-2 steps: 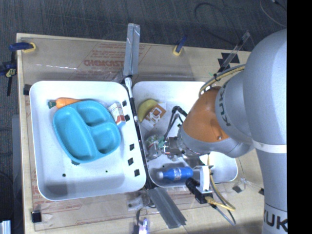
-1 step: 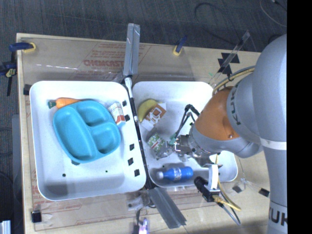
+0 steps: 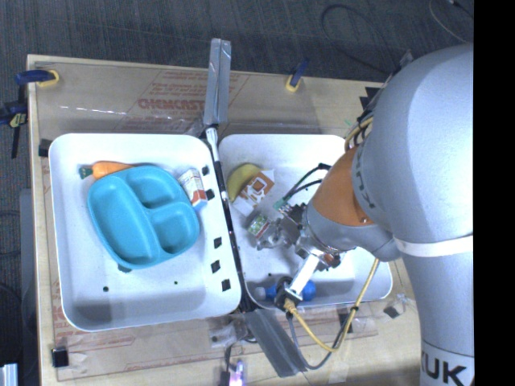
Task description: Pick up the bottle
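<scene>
At the front of the right bin (image 3: pixel 278 140), a small blue thing (image 3: pixel 269 290) is lying close to the front wall; it is partly hidden and I cannot tell what it is. A little behind it, my tool (image 3: pixel 278 233) is hanging low over the middle of this bin, and my arm (image 3: pixel 418 159) is reaching in from the right and covering the bin's right side. I cannot tell how far the tool is open, and I am seeing nothing held in it. Just beside the tool, on its left, a small greenish packet (image 3: pixel 257 226) is lying on the bin floor. In the left bin (image 3: pixel 121 312), a blue tray with compartments (image 3: pixel 145 215) is taking up the middle. The bottle (image 3: pixel 191 188), small, with a red and white label, is lying at the tray's far right corner, close to the wall between the bins, well apart from my tool. Farther back in the right bin, a small brown and white carton (image 3: pixel 259 188) is touching a yellow fruit (image 3: pixel 240 179). Behind the tray, an orange carrot (image 3: pixel 109 168) is lying. At the far edge of the worktop (image 3: pixel 121 103), a blue clamp (image 3: pixel 298 75) is sitting.
</scene>
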